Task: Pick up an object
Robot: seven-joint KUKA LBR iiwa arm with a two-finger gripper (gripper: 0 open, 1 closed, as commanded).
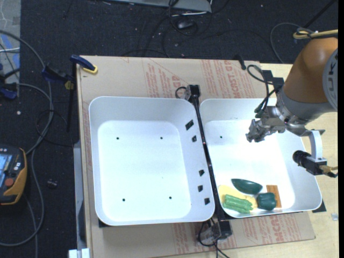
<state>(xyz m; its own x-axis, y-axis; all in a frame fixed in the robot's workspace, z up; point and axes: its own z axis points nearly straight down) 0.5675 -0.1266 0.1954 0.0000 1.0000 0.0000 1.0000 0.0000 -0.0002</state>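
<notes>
Several small objects lie bunched at the near edge of the right bin [236, 117]: a dark green oval piece [246, 185], a light green ribbed piece [237, 203], a teal block [266, 200], a yellow piece [230, 190] under them and an orange-brown block [273, 190]. My gripper [258, 131] hangs over the back middle of the right bin, well away from that cluster. Nothing shows between its tips.
The left bin [107, 112] sits beside the right one, with a black divider strip [203, 149] between them. Both rest on a brown board [140, 77]. Cables and a clamp [83, 64] lie beyond the bench's far left corner.
</notes>
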